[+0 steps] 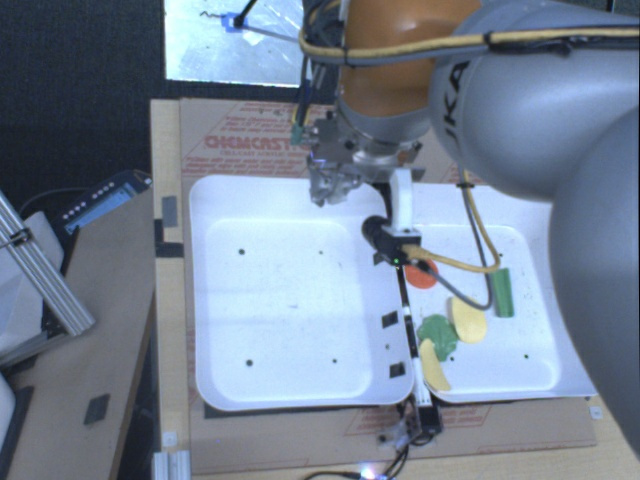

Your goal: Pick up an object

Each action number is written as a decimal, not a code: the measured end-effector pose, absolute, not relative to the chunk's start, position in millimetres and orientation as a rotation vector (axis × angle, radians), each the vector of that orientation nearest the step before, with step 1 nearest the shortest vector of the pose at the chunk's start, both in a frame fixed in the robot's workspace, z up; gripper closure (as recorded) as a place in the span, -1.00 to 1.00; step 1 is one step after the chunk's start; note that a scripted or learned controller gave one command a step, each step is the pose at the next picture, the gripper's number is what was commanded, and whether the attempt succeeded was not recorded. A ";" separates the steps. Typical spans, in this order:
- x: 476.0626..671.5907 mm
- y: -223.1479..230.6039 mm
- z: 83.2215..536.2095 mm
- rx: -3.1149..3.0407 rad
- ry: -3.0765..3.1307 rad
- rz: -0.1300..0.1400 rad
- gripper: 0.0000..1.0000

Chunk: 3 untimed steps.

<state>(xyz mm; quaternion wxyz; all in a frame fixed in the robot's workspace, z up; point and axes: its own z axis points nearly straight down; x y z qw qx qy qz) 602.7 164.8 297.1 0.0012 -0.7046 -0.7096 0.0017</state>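
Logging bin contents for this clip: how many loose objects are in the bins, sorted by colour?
Green: 2, a block and a leafy piece
Yellow: 2, a rounded piece and a long piece
Orange-red: 1, a round piece, partly hidden by the gripper
Total: 5, all in the right bin

Two shallow white bins side by side on a cardboard sheet (250, 138) printed with red lettering, the left bin (290, 308) and the right bin (530, 363) meeting along a dark seam. Off the bench's left edge, a slanted metal rail (45, 278) and a dark blue device (100, 200). At top, beyond the bench, a shiny silver panel (232, 28).
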 end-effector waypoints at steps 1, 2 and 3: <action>572.8 240.2 323.7 -2.206 -2.234 -0.006 1.00; 575.1 235.0 333.9 -2.217 -2.226 -0.006 1.00; 575.7 235.0 344.8 -2.215 -2.228 -0.009 1.00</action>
